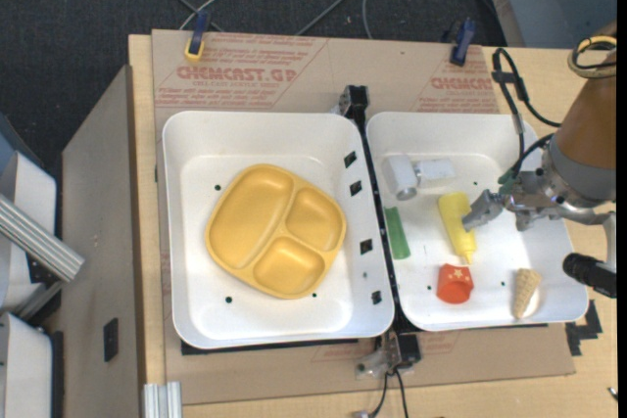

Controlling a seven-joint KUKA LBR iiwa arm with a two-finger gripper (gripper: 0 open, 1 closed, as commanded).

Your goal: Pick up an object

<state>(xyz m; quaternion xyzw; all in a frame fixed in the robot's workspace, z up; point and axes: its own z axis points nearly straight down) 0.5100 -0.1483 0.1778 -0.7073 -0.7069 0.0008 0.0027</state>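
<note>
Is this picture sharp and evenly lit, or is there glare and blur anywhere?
Camera view: bright, even light with soft shadows; the white bins look nearly washed out; the yellow tray is clear, with mild sheen; the end effector beside the yellow object looks slightly soft.

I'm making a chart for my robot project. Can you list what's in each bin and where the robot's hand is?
left bin: yellow divided plate
right bin: green stick, yellow banana-like toy, red toy, ice cream cone toy, grey-white object
gripper: over right bin, beside the yellow banana-like toy
holding anything: cannot tell
</note>
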